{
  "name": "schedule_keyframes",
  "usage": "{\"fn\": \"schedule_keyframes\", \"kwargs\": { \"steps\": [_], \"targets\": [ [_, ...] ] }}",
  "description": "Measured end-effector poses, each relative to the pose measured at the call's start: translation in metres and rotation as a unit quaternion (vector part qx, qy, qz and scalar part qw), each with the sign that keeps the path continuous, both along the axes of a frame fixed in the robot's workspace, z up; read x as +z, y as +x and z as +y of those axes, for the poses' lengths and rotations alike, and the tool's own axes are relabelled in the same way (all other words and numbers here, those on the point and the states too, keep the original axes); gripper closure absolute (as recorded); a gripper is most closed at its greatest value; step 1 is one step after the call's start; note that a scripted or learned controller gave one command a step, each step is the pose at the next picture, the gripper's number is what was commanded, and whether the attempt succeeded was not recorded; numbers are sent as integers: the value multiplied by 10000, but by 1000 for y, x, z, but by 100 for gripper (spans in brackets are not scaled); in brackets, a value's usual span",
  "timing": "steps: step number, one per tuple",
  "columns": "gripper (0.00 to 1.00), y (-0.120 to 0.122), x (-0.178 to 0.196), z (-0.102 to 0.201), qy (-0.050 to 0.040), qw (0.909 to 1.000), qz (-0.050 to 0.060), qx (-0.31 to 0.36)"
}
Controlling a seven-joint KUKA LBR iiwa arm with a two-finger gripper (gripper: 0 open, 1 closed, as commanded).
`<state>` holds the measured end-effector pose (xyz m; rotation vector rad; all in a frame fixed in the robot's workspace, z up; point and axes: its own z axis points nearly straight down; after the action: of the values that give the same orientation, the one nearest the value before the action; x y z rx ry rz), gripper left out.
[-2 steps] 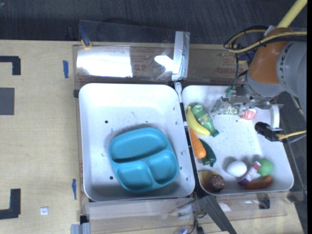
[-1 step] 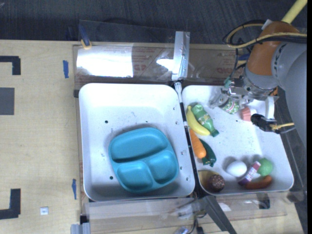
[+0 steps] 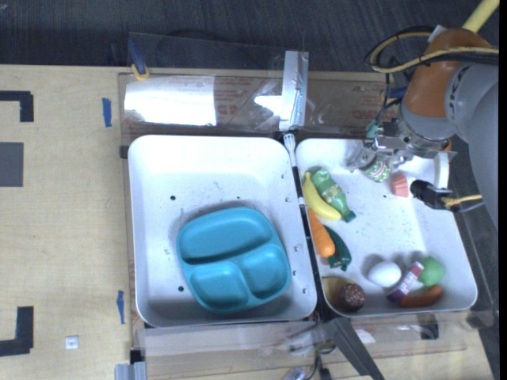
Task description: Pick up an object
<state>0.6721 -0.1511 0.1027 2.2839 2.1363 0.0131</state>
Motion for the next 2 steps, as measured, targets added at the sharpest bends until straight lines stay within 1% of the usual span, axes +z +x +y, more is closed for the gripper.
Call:
{"fn": "schedule_keyframes", "kwargs": {
  "steps": [1,2],
  "targets": [
    [100,-73,97,31,23,10000,38,34],
    [0,-75,92,31,28,10000,88,30]
  ]
}}
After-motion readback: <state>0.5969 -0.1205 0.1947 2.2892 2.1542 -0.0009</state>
